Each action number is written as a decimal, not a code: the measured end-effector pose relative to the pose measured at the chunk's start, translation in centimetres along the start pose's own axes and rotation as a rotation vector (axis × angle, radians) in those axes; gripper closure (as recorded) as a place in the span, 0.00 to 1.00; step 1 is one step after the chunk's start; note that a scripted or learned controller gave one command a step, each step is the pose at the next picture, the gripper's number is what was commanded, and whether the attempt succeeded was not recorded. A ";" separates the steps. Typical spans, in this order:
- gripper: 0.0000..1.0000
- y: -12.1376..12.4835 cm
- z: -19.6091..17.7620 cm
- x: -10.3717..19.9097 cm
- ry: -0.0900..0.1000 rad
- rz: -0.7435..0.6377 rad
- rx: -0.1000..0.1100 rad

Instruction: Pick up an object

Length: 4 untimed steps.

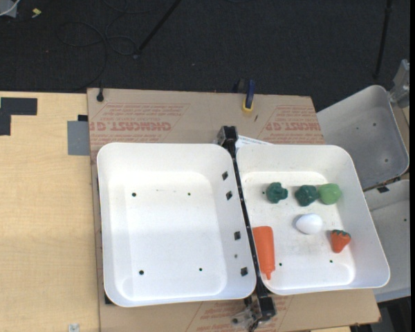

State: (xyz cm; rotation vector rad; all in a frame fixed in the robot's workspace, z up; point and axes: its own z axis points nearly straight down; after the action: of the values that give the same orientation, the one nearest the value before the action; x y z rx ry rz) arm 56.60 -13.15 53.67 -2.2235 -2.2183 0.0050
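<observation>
While no grasp is begun, the carrot (pixel 263 250) against the right bin's (pixel 297 164) near-left wall is awkward; the strawberry (pixel 339 241) and egg (pixel 308 223) beyond stand apart and would suit a straight descent better than the three crowded green pieces (pixel 306 195) farthest back. Arm pose and jaw state cannot be told.

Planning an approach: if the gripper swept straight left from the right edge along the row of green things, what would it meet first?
Probably the light green piece, once over the rim of the right bin; sweep height is unclear.
</observation>
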 end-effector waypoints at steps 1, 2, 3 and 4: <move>1.00 -0.2 0.0 -4.5 0.000 0.001 -0.001; 1.00 0.1 0.0 -8.4 0.000 0.000 0.000; 1.00 -1.2 -0.1 -6.9 0.003 -0.003 0.000; 1.00 0.4 0.0 -8.2 0.001 -0.001 -0.001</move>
State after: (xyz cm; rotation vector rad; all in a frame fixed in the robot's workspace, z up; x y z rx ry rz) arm 56.95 -21.36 53.69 -2.2219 -2.2198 0.0036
